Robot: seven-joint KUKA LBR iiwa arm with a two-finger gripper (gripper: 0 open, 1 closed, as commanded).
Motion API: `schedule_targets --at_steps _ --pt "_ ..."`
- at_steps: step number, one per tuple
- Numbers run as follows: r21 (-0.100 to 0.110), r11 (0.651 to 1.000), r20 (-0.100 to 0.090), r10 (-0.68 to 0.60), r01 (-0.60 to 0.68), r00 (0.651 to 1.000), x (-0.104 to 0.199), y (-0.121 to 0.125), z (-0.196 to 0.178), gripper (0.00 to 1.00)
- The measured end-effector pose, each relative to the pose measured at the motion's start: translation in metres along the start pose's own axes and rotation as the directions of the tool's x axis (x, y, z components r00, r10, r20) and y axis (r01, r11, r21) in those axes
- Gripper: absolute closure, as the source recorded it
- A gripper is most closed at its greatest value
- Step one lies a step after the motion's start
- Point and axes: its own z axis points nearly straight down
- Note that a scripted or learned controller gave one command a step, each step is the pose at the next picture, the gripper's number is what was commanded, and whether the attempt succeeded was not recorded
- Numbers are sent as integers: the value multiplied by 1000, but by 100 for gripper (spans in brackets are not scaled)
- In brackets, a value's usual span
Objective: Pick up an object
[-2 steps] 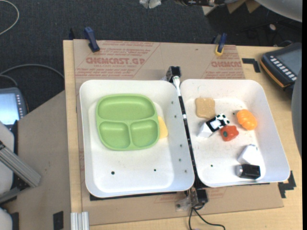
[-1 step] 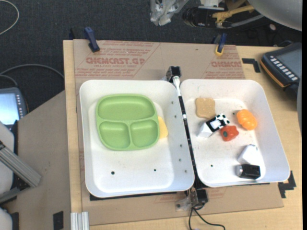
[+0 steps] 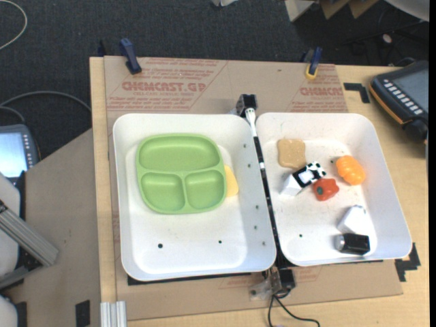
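Note:
The right bin (image 3: 381, 155) holds several small objects. A tan slice of bread (image 3: 291, 152) lies near its back left. Beside it sits a black-and-white piece (image 3: 308, 176) touching a small white block (image 3: 289, 187). A red tomato-like piece (image 3: 325, 189) and an orange fruit (image 3: 350, 169) lie to the right. Toward the front are a white wedge (image 3: 354, 219) and a black block (image 3: 353, 243). The left bin (image 3: 136, 244) carries a green divided plate (image 3: 181, 173) with a yellow piece (image 3: 230, 181) peeking out from its right edge.
A black divider strip (image 3: 257, 162) runs between the two bins. Both bins rest on a brown board (image 3: 204, 80) held by blue clamps (image 3: 129, 54) at the back. A tablet-like device (image 3: 403, 97) lies at the far right.

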Motion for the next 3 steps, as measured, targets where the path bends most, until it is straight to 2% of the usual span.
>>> schedule_targets --at_steps 1,2,3 --pt "20 1000 6 5 -5 1000 -11 -1 95 100" --pt "0 1000 -1 -2 2 1000 28 0 27 100" --pt "16 1000 5 6 -6 1000 2 -1 86 100"
